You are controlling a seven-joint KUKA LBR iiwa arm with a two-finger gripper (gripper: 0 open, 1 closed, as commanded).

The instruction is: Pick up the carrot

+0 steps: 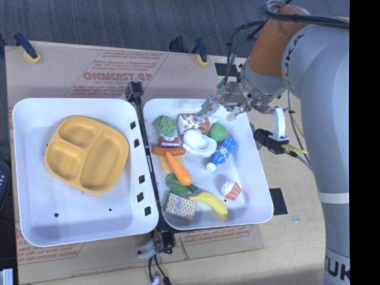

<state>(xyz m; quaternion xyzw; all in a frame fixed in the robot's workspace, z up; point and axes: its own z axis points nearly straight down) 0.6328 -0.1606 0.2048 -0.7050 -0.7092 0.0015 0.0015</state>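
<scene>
Hovering over the right bin's [252, 180] far edge, the gripper [224, 107] hangs with fingers spread, grasping nothing; the carrot [179, 168] lies mid-bin, well apart.

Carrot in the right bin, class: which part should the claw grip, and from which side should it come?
Grip the carrot at mid-body, coming from above, fingers across its width. It lies flat, slanting, with a sausage at its upper end and a green item under its lower end, so the middle looks most open.
</scene>
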